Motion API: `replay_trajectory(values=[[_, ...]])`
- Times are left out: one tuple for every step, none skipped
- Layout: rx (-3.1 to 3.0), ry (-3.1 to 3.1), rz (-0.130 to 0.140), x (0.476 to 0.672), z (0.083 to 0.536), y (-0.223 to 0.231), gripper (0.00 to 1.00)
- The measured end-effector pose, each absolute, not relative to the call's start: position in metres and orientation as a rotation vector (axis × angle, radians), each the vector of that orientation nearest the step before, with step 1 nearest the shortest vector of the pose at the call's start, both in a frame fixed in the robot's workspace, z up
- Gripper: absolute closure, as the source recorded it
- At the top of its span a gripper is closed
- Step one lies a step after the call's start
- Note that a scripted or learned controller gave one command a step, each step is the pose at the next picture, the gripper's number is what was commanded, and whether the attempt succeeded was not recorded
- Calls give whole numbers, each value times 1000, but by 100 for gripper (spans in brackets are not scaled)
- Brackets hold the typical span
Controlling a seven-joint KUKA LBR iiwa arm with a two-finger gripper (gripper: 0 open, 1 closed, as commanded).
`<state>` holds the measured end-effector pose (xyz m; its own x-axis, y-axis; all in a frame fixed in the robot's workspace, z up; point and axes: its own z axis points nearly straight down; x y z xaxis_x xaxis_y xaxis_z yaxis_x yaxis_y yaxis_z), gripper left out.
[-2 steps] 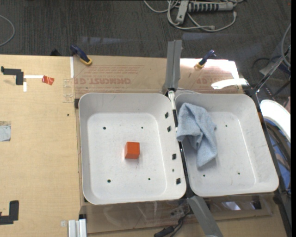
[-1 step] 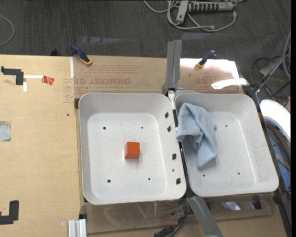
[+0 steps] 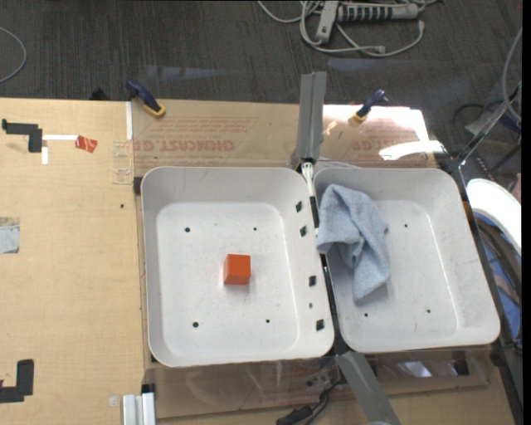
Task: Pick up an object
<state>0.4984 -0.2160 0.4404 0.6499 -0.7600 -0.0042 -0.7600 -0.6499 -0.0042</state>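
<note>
A small orange-red cube (image 3: 237, 270) rests near the middle of the left white bin (image 3: 166, 332). A crumpled light blue cloth (image 3: 357, 236) lies in the right white bin (image 3: 448, 324), bunched against that bin's left wall and trailing toward its middle.
A grey bar (image 3: 311, 116) runs up from the seam between the two bins. Brown cardboard (image 3: 224, 137) lies behind the bins, held by two blue-and-yellow clamps (image 3: 146, 97). A wooden bench surface (image 3: 66, 274) spreads to the left. Cables (image 3: 357, 25) lie on the dark floor beyond.
</note>
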Motion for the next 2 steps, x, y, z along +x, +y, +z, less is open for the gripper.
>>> replay_trajectory(values=[[-3023, 834, 1, 508, 441, -216, 0], [-3055, 705, 5, 503, 299, -220, 0]])
